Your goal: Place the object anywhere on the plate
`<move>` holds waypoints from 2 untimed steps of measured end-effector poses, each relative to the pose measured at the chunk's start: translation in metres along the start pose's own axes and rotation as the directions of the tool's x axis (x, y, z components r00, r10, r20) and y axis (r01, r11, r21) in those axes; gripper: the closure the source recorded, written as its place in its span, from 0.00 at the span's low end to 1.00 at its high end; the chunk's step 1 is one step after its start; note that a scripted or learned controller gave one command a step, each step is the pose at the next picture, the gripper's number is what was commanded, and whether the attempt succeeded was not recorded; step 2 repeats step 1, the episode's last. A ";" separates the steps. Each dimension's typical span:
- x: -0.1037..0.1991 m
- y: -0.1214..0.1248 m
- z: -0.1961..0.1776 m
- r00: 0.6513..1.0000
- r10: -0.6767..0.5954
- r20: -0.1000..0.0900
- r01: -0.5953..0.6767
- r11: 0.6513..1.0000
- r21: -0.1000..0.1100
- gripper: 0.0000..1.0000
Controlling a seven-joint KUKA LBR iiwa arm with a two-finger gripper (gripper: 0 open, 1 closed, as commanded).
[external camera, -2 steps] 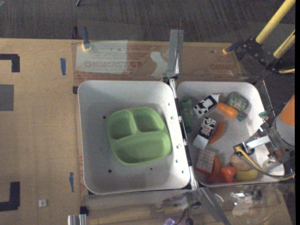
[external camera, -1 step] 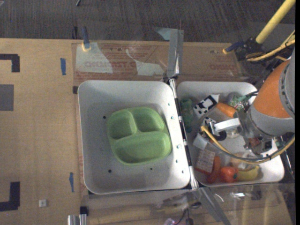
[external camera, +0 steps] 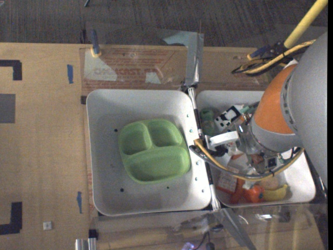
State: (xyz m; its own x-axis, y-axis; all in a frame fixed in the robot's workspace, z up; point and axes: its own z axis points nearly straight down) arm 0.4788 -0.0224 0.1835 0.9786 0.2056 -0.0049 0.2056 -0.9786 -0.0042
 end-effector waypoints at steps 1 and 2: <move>0.018 -0.086 -0.011 0.995 -0.100 -0.002 0.100 0.995 -0.003 0.00; 0.018 -0.086 -0.011 0.995 -0.100 -0.002 0.100 0.995 -0.003 0.00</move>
